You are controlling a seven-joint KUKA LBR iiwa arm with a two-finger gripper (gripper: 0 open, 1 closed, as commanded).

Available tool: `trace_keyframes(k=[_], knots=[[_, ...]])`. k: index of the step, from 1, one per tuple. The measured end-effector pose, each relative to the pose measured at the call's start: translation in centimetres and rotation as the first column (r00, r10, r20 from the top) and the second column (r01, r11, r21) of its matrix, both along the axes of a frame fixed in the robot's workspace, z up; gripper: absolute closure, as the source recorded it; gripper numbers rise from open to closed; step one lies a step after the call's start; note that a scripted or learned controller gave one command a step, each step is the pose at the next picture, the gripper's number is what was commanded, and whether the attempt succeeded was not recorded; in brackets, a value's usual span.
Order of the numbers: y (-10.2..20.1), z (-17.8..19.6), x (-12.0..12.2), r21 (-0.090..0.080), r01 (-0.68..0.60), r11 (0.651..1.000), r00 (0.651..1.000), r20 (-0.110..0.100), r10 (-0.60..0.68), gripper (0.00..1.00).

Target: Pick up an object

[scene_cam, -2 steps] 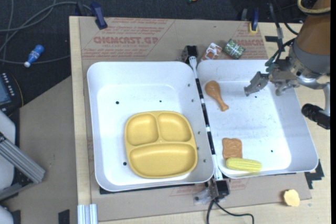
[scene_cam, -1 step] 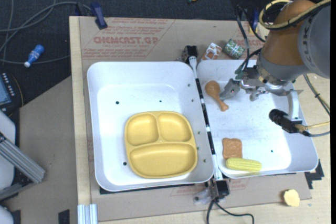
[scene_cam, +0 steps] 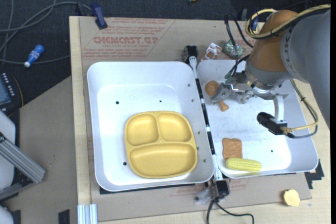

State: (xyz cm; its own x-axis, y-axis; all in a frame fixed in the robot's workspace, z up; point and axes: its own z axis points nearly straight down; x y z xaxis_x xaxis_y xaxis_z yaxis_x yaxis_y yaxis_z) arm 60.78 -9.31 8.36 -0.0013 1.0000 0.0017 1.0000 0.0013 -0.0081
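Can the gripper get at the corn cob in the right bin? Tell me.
Probably yes: the corn cob lies uncovered at the bin's near edge, only a toast-like piece beside it, with the gripper over the same bin.

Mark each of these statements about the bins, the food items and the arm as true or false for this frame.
1. A yellow divided plate lies in the left bin. True.
2. The corn cob lies inside the left bin. False: it lies near the front edge of the right bin.
3. The pincer is over the right bin, near a small round brown item. True.
4. The toast-coloured slice sits on the yellow plate. False: it lies in the right bin, just behind the corn cob.
5. A blue bottle lies on the dark floor, off the bench. True.
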Motion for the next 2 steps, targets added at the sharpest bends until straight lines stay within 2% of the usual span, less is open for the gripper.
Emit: trace_keyframes(k=[1,2], knots=[[0.0,1.4,0.2,-0.001,0.001,1.0,1.0,0.008,-0.001,1.0],[5.3,10.5,-5.2,0.001,-0.003,1.0,1.0,0.007,0.003,1.0]])
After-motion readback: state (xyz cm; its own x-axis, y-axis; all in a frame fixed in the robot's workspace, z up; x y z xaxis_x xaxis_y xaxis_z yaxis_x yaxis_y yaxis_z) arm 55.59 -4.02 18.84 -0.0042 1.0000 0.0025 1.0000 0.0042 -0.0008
